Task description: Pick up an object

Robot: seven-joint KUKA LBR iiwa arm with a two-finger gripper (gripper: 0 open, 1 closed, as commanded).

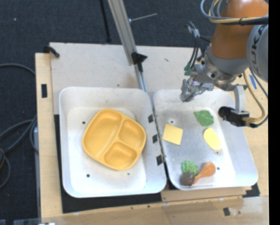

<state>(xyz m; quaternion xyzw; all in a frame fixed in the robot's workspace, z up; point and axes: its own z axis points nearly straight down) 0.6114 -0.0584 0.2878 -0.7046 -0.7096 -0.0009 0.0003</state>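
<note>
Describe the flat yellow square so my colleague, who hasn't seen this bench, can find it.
Look in the right-hand shallow white bin, at its left side near the divide between bins. The flat pale-yellow square slice lies there alone; unlike the rounded yellow piece further right, it has straight edges.

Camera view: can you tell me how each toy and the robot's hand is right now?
Gripper: above the right bin's far end, holding nothing I can see.
Yellow divided plate: right way up in the left bin.
Yellow cheese square: lying flat in the right bin.
Green leaf: lying flat.
Yellow oval piece: lying flat.
Broccoli: beside the drumstick.
Drumstick: on its side.
</note>
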